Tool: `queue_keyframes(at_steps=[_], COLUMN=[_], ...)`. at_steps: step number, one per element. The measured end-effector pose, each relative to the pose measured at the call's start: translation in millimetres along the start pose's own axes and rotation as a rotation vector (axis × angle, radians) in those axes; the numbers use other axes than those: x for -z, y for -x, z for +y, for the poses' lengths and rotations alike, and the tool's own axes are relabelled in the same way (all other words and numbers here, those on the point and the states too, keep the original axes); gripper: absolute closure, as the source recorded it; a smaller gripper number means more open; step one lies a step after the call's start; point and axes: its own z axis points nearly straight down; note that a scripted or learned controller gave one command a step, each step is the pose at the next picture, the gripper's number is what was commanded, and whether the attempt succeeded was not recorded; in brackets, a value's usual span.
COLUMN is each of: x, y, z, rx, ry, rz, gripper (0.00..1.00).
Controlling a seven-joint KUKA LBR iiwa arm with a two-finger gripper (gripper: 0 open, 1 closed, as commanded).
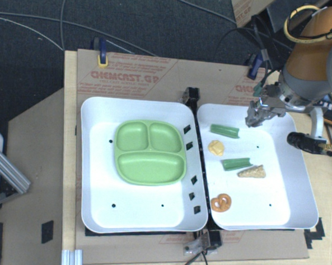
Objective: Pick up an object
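Pincer [255, 119] above right bin [297, 182], fingers' state unclear, perhaps empty, near green piece [224, 130].

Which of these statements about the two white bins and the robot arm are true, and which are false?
1. The green divided plate lies in the left bin. True.
2. The pretzel sits on the plate. False: it lies in the right bin, near its front.
3. Two green sticks, one and another, lie in the right bin. True.
4. The gripper hangs over the left bin. False: it is over the right bin's far end.
5. The yellow piece lies between the two green sticks. True.
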Motion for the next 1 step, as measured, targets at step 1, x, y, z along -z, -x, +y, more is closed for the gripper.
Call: queue_keyframes(at_steps=[1], x=[10.8], y=[-46.7], z=[-24.1], rx=[0.001], ry=[0.002], rz=[0.001], gripper=[1.0])
